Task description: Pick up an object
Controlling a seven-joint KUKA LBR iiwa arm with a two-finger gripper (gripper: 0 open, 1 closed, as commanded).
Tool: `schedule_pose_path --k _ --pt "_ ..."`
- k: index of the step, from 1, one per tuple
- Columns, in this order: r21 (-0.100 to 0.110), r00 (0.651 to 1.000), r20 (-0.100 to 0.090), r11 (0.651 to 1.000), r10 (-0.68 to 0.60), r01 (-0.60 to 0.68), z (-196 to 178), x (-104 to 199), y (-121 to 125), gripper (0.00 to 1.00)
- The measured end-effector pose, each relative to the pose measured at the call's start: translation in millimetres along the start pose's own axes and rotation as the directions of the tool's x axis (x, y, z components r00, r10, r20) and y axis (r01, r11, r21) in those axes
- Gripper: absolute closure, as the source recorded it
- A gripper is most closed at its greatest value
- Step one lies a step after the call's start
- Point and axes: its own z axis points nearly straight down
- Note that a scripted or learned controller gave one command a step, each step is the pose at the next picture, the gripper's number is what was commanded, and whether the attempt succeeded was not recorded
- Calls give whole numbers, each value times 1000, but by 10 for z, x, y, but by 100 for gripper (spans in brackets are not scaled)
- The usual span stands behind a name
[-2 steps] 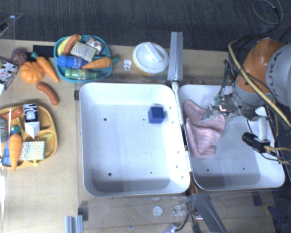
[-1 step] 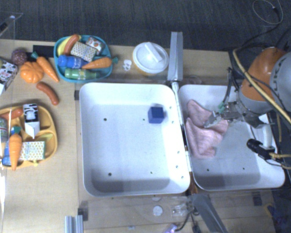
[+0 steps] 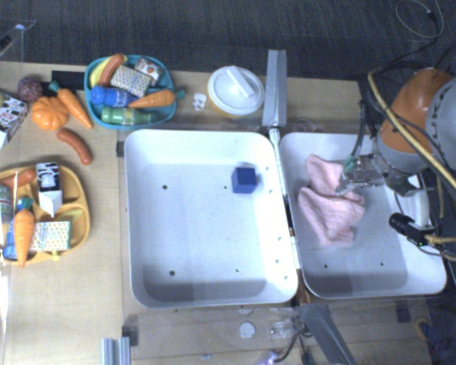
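**Arm down on the pink cloth, grip unproven**

From where I stand the arm (image 3: pixel 433 120) comes in over the right-hand bin (image 3: pixel 380 272) and has its hand (image 3: pixel 355 175) low on the pink cloth (image 3: pixel 330 204). The cloth lies crumpled in that bin's left half, nearer the far wall than the near one, and the hand meets it at its right edge, where a fold seems bunched up under the metal. Whether the hand is apart or pinched together I cannot tell; the tip is small and dark against the fabric, and I would not say it holds anything.

The other candidate, a small blue block (image 3: pixel 245 179), sits alone in the left-hand bin (image 3: pixel 205 280), toward its far right corner, well apart from the arm.

What worries me is the cloth itself. It is soft and loosely folded, so a pinch at the edge may catch just one thin layer, and that could slide free as the arm rises. It might also drag along the bin floor rather than lift, or snag on the divider between the bins. The loose cables (image 3: pixel 422 238) hanging by the wrist near the bin's right wall could brush the rim too.

The toy food on the counter (image 3: pixel 99 242) at the left is out of the way.
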Motion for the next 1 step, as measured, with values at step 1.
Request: schedule_pose_path --k 1 --pt "11 942 -7 942 -336 336 -856 173 372 100"
